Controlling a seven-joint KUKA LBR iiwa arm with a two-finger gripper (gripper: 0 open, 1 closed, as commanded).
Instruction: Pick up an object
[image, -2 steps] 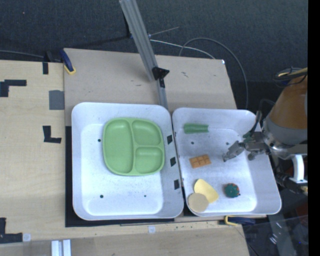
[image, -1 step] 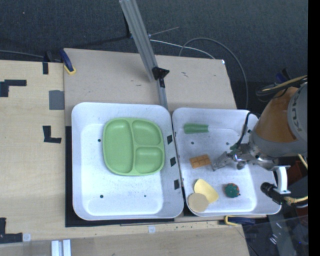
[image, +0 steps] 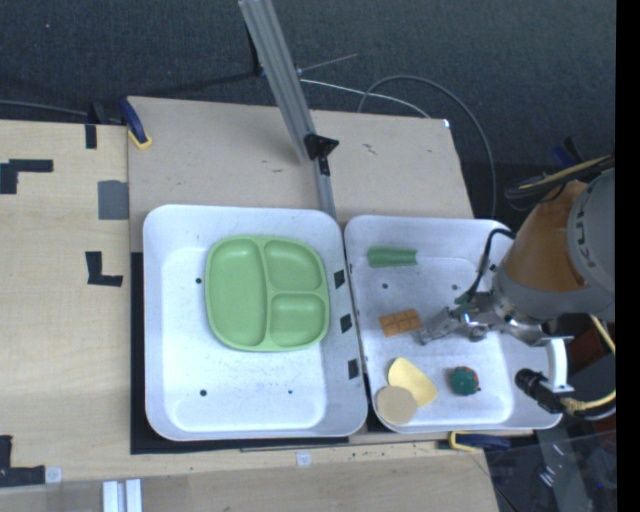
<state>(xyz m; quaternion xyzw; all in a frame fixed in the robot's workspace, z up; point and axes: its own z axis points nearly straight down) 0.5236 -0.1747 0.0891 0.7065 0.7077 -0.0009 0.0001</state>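
**Operator:** What do you have in front of you, starting from the big things?

**Observer:** You see the bench (image: 400, 150) first, and on it two white bins side by side. The left bin (image: 175, 330) carries a green divided plate (image: 267, 292), lying flat in its upper half. The right bin (image: 430, 240) has the small objects. The arm (image: 560, 250) comes in from the right, grey with its orange band, and leans over the right bin.

**Operator:** And the gripper?

**Observer:** You find the gripper (image: 428, 332) near the middle of the right bin, pointing toward the left. Its metal tip is just beside the orange waffle piece (image: 399, 322), on that piece's right side. If it touches the piece or not, you cannot tell from this slant. How far the gripper is spread you cannot tell either, and nothing is clearly held by it.

**Operator:** The other objects?

**Observer:** A green long piece (image: 391, 257) lies near the bin's top wall. A yellow piece (image: 413, 380) and a tan round disc (image: 396, 404) touch each other at the lower left corner. A small dark green object with a red spot (image: 462, 380) lies just right of the yellow piece, below the gripper.
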